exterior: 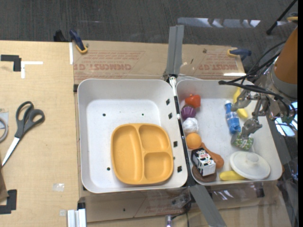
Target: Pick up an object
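Observation:
My gripper hangs over the right side of the right bin, its tip just above a green speckled object; whether they touch I cannot tell. Left of it lie a blue bottle-like item and a yellow piece. Along this bin's left wall sit a red-orange item, a purple one, a white ball, an orange ball and a black-and-white toy. At the front lie a white disc and a yellow banana shape.
The left bin holds a yellow divided plate. Scissors lie on the wooden bench at the far left. A grey bar runs back from where the bins meet. Cables hang at the right by the arm.

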Motion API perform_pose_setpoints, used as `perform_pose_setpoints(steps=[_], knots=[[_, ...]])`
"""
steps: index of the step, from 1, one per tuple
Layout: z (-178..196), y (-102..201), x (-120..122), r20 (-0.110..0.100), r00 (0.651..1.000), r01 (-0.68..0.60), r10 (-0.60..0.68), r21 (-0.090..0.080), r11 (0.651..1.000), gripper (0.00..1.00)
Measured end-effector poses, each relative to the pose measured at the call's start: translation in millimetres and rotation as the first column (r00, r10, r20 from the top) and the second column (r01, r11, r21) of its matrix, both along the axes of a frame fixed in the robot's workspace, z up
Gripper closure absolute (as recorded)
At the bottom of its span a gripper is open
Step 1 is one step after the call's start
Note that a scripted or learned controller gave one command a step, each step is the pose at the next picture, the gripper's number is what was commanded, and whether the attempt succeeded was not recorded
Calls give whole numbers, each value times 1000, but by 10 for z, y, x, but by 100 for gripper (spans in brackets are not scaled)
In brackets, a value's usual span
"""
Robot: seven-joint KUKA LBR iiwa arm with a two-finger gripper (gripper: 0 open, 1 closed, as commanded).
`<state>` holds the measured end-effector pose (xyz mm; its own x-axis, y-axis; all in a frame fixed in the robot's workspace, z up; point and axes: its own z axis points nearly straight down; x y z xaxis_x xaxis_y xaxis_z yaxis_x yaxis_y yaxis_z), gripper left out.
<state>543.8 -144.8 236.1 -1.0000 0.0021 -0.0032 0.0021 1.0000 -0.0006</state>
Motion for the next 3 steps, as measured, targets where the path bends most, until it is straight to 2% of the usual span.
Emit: perform_pose_setpoints(steps=[1,2,3], knots=[[-1064,-403,517,1,998,66,-66,0,998,0],[-1422,-517,564,2,992,130,-130,0,992,0],[-1306,-507,588,9,992,127,-127,-1,992,100]])
